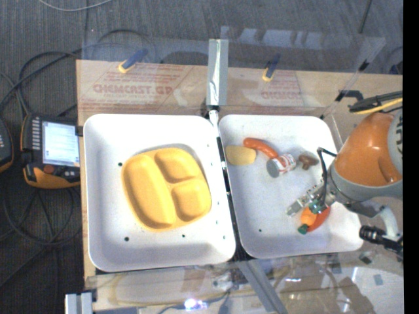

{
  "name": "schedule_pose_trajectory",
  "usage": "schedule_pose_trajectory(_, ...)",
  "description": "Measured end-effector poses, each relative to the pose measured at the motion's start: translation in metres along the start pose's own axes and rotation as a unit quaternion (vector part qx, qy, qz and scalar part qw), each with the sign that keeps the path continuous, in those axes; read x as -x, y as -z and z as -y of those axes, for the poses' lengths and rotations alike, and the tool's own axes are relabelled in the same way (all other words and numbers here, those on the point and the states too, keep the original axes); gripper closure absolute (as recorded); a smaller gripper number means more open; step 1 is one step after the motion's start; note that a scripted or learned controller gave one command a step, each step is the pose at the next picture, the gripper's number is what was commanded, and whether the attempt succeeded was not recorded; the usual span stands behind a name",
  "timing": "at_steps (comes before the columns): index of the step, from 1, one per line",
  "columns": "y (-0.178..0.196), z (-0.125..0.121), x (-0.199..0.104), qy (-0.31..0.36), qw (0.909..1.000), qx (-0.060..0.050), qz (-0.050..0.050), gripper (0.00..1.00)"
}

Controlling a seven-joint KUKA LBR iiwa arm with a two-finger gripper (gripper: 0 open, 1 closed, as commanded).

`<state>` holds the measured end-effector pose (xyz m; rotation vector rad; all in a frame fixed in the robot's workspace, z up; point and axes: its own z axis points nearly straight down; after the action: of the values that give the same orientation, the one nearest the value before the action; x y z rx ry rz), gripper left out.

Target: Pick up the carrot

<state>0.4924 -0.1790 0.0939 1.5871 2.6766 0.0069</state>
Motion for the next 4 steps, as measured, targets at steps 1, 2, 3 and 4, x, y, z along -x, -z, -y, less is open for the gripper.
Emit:
schedule_pose_trajectory(1,0.000,-0.012,-0.025,-0.197,0.9805,-0.002,-0.001,1.00)
schedule_pose_trajectory(2,-0.001,0.019,0.031,-0.323,0.9464,-0.004,-0.006,1.00)
schedule_pose_trajectory(3,-0.002,0.013,0.024,-0.317,0.9482,-0.004,-0.013,0.00)
schedule_pose_trajectory(4,0.007,0.014,0.028,-0.318,0.9479,-0.004,-0.006,1.00)
